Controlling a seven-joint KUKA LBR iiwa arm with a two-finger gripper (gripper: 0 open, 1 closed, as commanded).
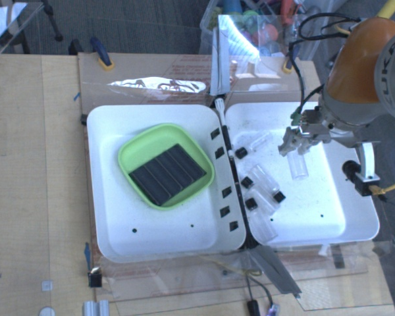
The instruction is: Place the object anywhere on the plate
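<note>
White right bin beneath slanting arm, end effector gripping a clear object.

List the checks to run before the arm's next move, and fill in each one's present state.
1. Plate in place: the green plate lies flat in the left bin. Ok.
2. Object on the plate: a dark ribbed slab lies on it, well inside the rim. Ok.
3. Gripper clear of the plate: the gripper is over the right bin, away from the left one. Ok.
4. Gripper's load: a clear, pale piece shows just below it; whether it is gripped is too blurred to judge. Cannot tell.
5. Divider between the bins: black clips line it, nothing lies across it. Ok.
</note>
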